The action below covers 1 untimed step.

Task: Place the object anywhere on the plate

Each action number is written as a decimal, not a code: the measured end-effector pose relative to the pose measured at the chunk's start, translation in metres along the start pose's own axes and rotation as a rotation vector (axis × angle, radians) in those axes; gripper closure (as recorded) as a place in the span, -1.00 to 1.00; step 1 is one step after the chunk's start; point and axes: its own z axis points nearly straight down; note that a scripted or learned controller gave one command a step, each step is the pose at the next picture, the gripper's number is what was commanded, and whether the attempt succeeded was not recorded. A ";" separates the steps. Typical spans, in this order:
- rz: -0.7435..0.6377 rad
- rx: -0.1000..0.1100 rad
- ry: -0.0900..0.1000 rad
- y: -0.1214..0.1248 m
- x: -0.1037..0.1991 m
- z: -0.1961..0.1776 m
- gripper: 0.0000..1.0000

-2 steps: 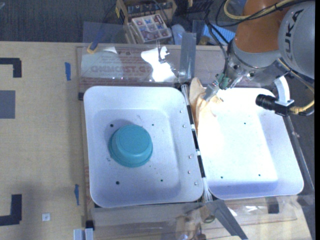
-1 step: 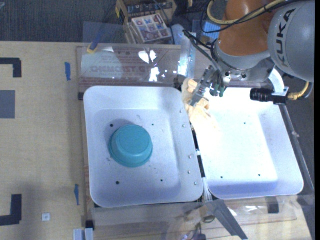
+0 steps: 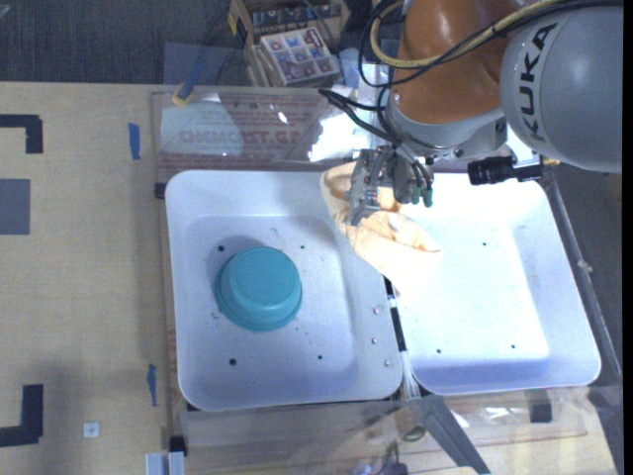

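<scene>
A teal round plate [image 3: 259, 287] lies in the left bin [image 3: 198, 206], toward its front left. A soft, pale orange and cream object [image 3: 394, 236] hangs over the ridge between the two bins, near their back edge. My gripper [image 3: 378, 194] points down from the orange wrist and is shut on the top of this object, whose lower part droops toward the right bin [image 3: 495, 295]. The gripper and object are up and to the right of the plate, well apart from it. The fingers hide part of the object.
The grey arm and its orange band [image 3: 450, 52] reach in over the back of the right bin. A clear plastic sheet [image 3: 237, 127] lies behind the left bin, and a box of cards [image 3: 292, 43] sits beyond it.
</scene>
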 end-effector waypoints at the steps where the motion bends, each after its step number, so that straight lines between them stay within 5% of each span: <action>1: -0.122 0.000 0.001 0.041 0.029 0.004 1.00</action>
